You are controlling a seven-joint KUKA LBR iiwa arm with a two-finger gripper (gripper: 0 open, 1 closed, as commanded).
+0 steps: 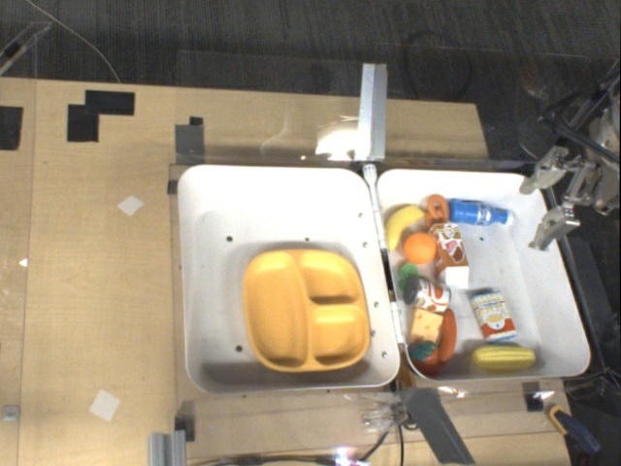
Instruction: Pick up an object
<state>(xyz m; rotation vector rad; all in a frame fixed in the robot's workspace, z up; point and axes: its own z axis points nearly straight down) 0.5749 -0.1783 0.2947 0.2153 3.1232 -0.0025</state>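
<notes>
The gripper (551, 202) is hovering over the right bin's (553, 299) upper right rim, its two fingers spread apart and clamping nothing. Toy groceries are lying along that bin's left side: a banana (400, 223), an orange (420, 249), a blue bottle (477, 213). A yellow tray (305, 308) is resting in the left bin (223, 212).

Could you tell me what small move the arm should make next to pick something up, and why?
Probably swing the pincer left and inward over the right white bin, toward the blue plastic bottle. The pincer sits at the bin's upper right edge holding nothing, and the bottle lies nearest.
</notes>
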